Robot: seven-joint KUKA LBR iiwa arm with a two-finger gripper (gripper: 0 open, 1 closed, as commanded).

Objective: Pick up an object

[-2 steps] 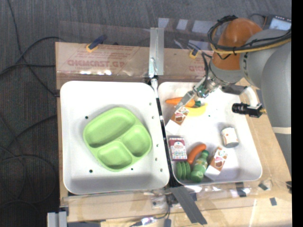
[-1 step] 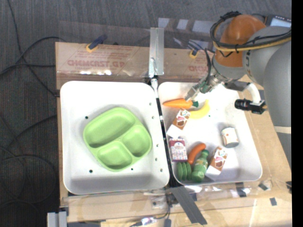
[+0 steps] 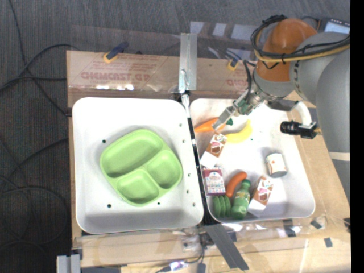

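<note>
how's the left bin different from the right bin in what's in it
The left bin holds one large thing, a green divided plate; the right bin holds many small things, among them a carrot, a banana and small cartons. The gripper is over the right bin's far left corner, not the left bin. Both bins are shallow and white.

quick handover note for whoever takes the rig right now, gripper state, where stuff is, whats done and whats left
Gripper: low at the back of the right bin, at the carrot and the banana; whether it is open or shut cannot be told, and nothing is seen held.
Right bin: small cartons, a green bottle, a white cup, other toy food.
Left bin: a green divided plate.
Done: the arm has reached in.
Left: grasp one object and lift it.
</note>
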